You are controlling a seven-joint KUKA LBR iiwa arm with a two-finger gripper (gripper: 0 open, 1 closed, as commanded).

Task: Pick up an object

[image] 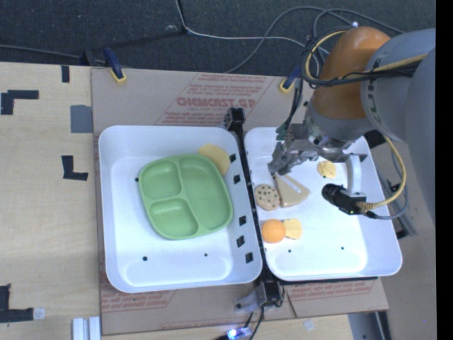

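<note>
My gripper (282, 163) hangs low over the right bin (333, 261), near its left side. Just below the fingertips lie a tan wedge-shaped piece (291, 192) and a round brown cookie (266, 197). An orange ball (273, 231) rests further toward the front with a small yellow piece (292, 228) touching it. Another small yellow piece (327, 168) lies to the right of the gripper, partly under the wrist. Nothing shows between the fingers.
The left bin (120, 253) holds a green divided plate (185, 195) and a pale yellow item (215, 157) at the plate's far right corner. A black divider (244, 190) runs between the bins. Cables (382, 204) loop beside the wrist over the right bin.
</note>
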